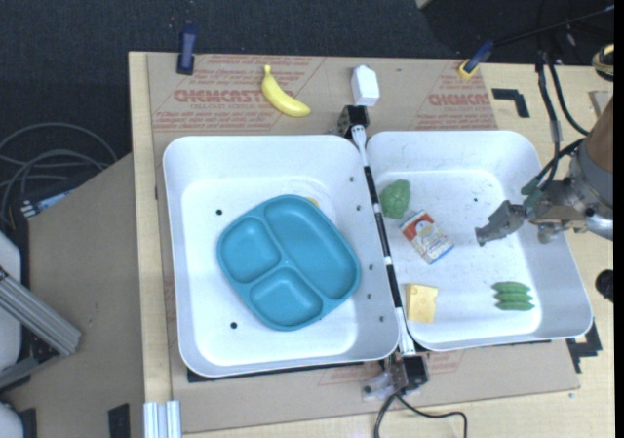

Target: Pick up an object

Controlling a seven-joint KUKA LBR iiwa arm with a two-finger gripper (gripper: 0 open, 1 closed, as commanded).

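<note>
On the bench, the cardboard sheet (156, 231) w/ red lettering is lying under two white bins set side by side, touching along a black seam. Left bin (190, 168) is holding a blue divided tray (286, 261), three compartments, sitting about centre, tilted a bit. Right bin (507, 148) is holding the small stuff: green lumpy obj (395, 199) at far left by the seam; red/white packet (427, 236) just near-right of it; yellow block (421, 302) at near left, close to the seam; green pea pod (513, 296) at near right, lying roughly left-right. All four are sitting apart from each other.

Arm is reaching in from right over right bin's right side. Gripper (502, 222) is hanging over bare bin floor, right of packet, far side of pea pod, touching neither. Fingers are too dark/blurred, can't tell how far open; nothing visible between them.

Outside bins, on cardboard at far edge: yellow banana (283, 95) far of left bin, white block (366, 84) right of it.
</note>
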